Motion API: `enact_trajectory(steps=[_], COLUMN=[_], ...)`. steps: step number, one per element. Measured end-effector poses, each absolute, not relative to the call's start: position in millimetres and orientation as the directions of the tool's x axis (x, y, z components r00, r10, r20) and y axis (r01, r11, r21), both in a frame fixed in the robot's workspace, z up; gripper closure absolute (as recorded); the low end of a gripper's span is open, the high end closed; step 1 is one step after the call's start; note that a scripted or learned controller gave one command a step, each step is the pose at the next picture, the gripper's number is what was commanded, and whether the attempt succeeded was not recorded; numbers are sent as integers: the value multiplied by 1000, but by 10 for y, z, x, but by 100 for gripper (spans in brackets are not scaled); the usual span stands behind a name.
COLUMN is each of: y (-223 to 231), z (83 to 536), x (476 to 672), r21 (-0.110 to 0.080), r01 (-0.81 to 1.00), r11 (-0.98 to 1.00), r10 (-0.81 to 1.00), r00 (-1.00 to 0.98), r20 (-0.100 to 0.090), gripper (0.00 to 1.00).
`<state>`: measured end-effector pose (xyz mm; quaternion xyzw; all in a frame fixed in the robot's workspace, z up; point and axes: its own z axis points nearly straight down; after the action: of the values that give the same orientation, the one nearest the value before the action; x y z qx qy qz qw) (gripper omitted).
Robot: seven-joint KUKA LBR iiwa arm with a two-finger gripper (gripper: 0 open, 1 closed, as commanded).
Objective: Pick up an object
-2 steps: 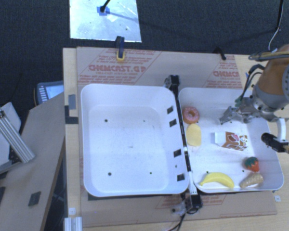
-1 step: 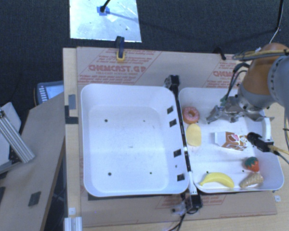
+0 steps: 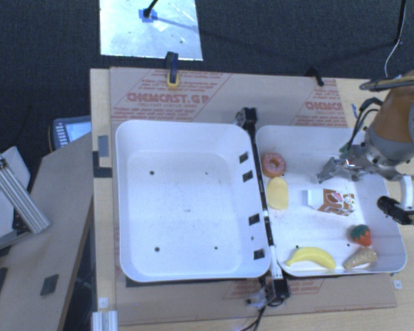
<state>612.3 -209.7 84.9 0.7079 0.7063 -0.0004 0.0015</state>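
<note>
My gripper [image 3: 329, 169] hangs over the upper right part of the right bin [image 3: 298, 138], on the grey arm with the orange band [image 3: 400, 113] that enters from the right. Nothing shows in its grasp. Just below it lies a small printed white and brown packet [image 3: 334, 201]. A pink-glazed donut [image 3: 273, 163] and a pale yellow fruit [image 3: 277, 193] lie by the bin's left wall. Along the front lie a banana [image 3: 310, 256], a tan pastry-like piece [image 3: 359, 258] and a red and green strawberry-like piece [image 3: 360, 234].
The left bin [image 3: 186, 202] sits beside the right one, with a black clipped divider [image 3: 255, 185] between them. Both rest on a cardboard sheet [image 3: 193, 95]. A black cable end [image 3: 397, 211] juts in at the right rim.
</note>
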Motion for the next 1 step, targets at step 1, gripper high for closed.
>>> enact_trajectory(steps=[1], y=[-1538], z=[850], x=[6332], r21=[4], r01=[1000], r11=[9], r10=[1000], r00=[-9], r20=[0], gripper=[0])
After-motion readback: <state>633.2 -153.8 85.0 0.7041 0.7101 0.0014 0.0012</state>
